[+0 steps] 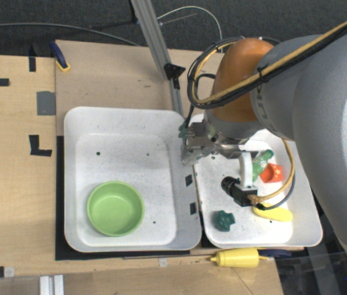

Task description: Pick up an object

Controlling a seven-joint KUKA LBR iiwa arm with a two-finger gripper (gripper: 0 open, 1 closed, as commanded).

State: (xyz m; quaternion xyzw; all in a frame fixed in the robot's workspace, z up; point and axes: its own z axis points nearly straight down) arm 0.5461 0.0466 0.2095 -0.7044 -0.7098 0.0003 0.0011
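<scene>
Overhead view of the bench (13, 165), with 12 o'clock taken as the top edge of the view. Two shallow white bins stood side by side: the left bin (75, 121) and the right bin (303, 229). The grey arm (309, 85), with its orange band (238, 72), entered from 3 o'clock and covered the 12 o'clock part of the right bin. The gripper (189, 149) was over the rims where the two bins met, toward their 12 o'clock end. Whether it was spread or pressed together could not be told, and nothing was seen in its grasp.

Objects available for picking:
- A green bowl (115, 208) sat upright in the left bin near its 7 o'clock corner, well apart from the gripper.
- A dark green piece (224, 220) lay in the right bin toward 6 o'clock.
- A yellow curved piece (274, 214) lay near the dark green piece, at its 3 o'clock.
- A red piece (272, 174) lay at 12 o'clock of the yellow curved piece.
- A light green piece (263, 160) lay just beside the red piece, at its 11 o'clock, partly hidden by the arm.

A yellow handle (240, 258) lay on the bench outside the right bin, just past its 6 o'clock rim.
</scene>
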